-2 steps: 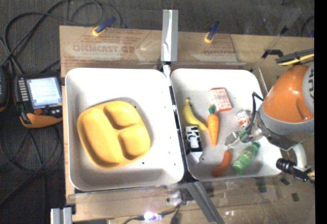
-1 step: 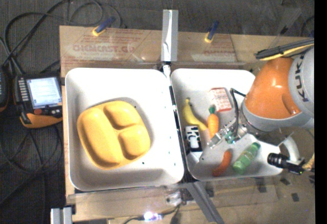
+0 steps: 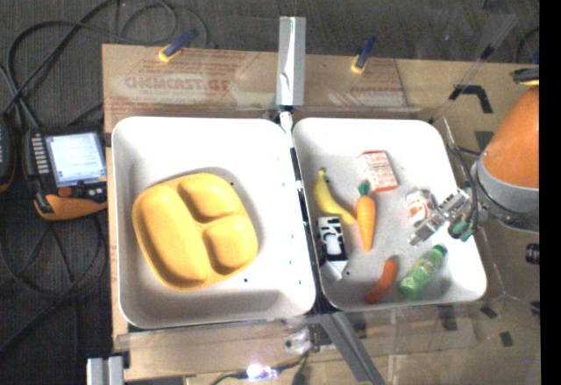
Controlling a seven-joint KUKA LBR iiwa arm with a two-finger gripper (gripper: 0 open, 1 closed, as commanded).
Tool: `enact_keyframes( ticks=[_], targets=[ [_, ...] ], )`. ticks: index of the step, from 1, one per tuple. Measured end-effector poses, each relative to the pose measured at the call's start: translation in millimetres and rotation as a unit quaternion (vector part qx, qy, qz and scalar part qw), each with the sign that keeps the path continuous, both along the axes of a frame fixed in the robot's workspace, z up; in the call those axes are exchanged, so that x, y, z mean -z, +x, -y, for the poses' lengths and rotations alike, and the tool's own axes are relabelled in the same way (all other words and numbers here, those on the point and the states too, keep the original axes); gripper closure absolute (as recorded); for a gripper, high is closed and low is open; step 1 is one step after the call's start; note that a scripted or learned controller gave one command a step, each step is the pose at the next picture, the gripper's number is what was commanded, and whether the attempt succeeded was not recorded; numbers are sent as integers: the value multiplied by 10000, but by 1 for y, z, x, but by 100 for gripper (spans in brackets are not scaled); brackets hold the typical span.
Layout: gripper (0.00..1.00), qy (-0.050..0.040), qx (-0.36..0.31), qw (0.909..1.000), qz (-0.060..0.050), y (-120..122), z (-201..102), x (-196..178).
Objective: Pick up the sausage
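Observation:
The sausage (image 3: 381,280) is a short reddish-brown piece lying near the front edge of the right bin (image 3: 399,136). It rests just left of a green bottle (image 3: 423,271). My gripper (image 3: 443,218) hovers over the right side of that bin, above and to the right of the sausage and apart from it. It is close to a small white-and-red packet (image 3: 419,203). Nothing from the bin is visibly lifted.
The right bin also holds a banana (image 3: 330,199), a carrot (image 3: 365,217), a red-and-white box (image 3: 379,169) and a black-and-white item (image 3: 330,237). A yellow divided plate (image 3: 196,228) lies in the left bin (image 3: 131,164). The arm's orange band (image 3: 517,142) is at the right.

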State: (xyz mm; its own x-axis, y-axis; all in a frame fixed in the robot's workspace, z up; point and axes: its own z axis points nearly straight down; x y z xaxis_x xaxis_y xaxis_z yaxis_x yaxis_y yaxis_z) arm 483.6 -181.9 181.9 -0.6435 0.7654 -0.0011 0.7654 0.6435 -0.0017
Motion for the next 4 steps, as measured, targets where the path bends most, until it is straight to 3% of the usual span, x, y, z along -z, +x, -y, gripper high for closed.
enact_keyframes(
  ticks=[1, 2, 3, 4],
  targets=[
    [100, -1, -493, 9988, 9, 1, -5, -19],
    [100, 8, -1765, 9843, 14, 19, -60, -69],
    [100, 9, -829, 9966, 15, 2, -74, -103],
    [100, 18, -2893, 9572, 3, 14, -99, -21]
  ],
)
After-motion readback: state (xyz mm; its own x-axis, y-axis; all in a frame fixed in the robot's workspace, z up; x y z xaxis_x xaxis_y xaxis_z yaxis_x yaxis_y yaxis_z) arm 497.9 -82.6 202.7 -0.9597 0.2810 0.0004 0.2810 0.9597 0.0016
